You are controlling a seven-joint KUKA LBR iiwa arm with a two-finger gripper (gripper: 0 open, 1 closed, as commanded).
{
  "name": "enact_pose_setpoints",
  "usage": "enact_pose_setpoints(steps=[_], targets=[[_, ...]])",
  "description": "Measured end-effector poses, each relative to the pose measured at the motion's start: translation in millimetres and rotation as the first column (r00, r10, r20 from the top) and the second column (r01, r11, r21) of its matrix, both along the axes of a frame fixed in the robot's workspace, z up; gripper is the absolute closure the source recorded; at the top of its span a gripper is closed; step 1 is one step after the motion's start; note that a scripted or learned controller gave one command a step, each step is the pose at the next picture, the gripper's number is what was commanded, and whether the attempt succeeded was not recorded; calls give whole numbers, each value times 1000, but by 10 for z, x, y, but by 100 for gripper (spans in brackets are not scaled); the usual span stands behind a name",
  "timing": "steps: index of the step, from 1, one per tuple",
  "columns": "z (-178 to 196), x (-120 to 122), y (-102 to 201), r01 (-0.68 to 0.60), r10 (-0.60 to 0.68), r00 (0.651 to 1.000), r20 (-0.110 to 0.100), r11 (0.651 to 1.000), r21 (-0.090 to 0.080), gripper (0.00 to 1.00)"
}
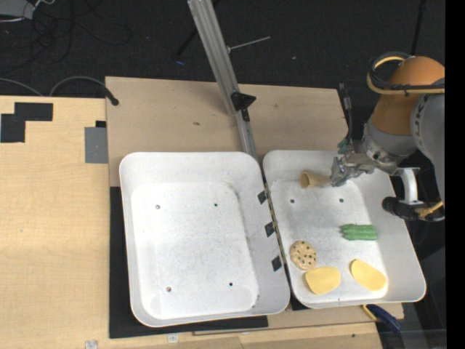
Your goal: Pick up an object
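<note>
Camera view: gripper (341, 171) low at right bin (407, 267) back edge, finger state unclear, tan cone-shaped piece (312, 179) just beside it, likely to get nudged away rather than grabbed if descent lands off-centre.

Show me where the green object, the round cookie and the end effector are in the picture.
green object (359, 232), camera view, middle of its body
round cookie (303, 254), camera view, centre of its top face
end effector (341, 177), camera view, between its fingertips
</note>
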State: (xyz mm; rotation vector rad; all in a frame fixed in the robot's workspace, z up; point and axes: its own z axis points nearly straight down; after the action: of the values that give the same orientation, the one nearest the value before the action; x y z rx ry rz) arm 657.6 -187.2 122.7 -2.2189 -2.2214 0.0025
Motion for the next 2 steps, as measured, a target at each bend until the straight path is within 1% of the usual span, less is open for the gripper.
enact_pose_setpoints(steps=[1,2], targets=[[590,57,66,-1,1,1000,6,1000,-1,100],[1207,1,78,-1,1,1000,7,1000,-2,100]])
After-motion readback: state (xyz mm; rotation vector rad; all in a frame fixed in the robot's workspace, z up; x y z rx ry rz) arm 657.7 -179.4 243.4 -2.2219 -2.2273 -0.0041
